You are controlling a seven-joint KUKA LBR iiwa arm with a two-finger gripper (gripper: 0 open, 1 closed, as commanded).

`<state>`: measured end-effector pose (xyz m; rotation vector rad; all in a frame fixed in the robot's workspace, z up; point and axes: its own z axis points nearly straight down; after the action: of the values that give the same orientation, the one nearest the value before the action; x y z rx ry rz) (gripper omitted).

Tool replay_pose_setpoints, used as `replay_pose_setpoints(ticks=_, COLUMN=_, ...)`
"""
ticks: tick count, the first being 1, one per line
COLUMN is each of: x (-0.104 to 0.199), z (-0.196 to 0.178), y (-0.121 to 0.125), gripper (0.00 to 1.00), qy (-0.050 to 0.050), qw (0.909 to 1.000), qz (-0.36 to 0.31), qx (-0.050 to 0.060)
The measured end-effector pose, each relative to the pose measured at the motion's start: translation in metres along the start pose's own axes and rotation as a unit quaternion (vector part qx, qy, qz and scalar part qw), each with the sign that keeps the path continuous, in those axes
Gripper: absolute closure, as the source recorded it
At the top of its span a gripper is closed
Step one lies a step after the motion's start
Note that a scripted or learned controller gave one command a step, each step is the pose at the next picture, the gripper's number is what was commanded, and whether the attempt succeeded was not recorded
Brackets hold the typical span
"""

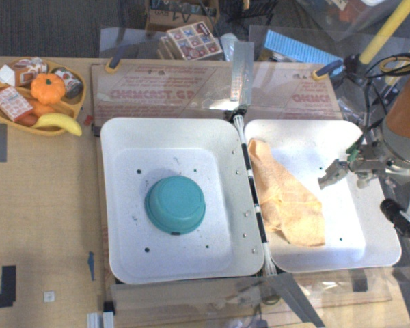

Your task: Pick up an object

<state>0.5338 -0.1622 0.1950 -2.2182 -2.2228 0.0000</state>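
A teal bowl [175, 204] lies upside down in the middle of the left white bin [116, 149]. A crumpled pale orange cloth [285, 198] lies along the left side of the right white bin [307, 137], against the divider. My gripper [344, 177] hangs over the right part of the right bin, to the right of the cloth and apart from it. Its fingers stand open, with bare bin floor showing between them and nothing held. The arm's orange band [403, 111] shows at the right edge.
A yellow dish [7, 115] of toy food, with a banana [59, 122] and a small pumpkin [48, 87], sits on the bench at far left. Cardboard [164, 91] and clamps line the bins' far side. Cables [383, 74] hang near the arm.
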Motion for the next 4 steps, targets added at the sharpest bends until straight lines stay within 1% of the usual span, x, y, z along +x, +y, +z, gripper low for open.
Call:
replay_pose_setpoints(ticks=1, x=0.009, z=0.105, y=-0.017, gripper=0.0, qy=-0.001, qw=0.9977, qz=-0.068, qx=-0.006)
replay_pose_setpoints(ticks=2, x=0.007, z=0.095, y=-0.017, gripper=1.0, qy=-0.001, qw=0.9978, qz=-0.066, qx=-0.008)
replay_pose_setpoints(ticks=3, x=0.015, z=0.016, y=0.045, gripper=1.0, qy=-0.001, qw=0.9854, qz=-0.17, qx=-0.002)
replay_pose_setpoints(ticks=4, x=0.079, z=-0.064, y=0.044, gripper=1.0, qy=-0.001, qw=0.9835, qz=-0.181, qx=-0.002)
